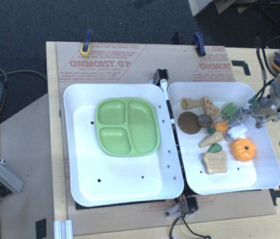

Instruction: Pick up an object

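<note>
The arm reaches in from the right, low over the right bin (269, 180), and its gripper (239, 117) sits down among the toy food. This looks like the closing-in step of a pick, with nothing lifted yet. From here I cannot tell how the jaws stand. The nearest pieces are a small orange piece (221, 127) and a green piece (229, 110), both just beside the tip; the pumpkin (243, 149) lies near, below it. The next move calls for settling on one piece, closing on it and rising straight. The green plate (128, 127) lies in the left bin (80, 133).
</note>
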Tool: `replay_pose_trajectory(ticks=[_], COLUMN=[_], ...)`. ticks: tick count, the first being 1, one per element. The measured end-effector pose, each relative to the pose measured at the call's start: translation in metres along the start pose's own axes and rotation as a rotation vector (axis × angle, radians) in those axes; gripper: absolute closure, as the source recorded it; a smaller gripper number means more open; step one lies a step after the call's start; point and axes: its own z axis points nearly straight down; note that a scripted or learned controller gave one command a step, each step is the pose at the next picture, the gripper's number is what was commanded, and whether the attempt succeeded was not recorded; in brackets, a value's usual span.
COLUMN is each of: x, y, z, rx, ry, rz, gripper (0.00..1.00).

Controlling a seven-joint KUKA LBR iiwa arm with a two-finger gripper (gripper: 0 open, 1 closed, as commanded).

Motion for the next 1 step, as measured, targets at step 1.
replay_pose_trajectory(ticks=[1], x=[0.0055], y=[0.0060], z=[0.0467], rx=[0.000], ry=[0.000], rz=[-0.002], gripper=[0.00])
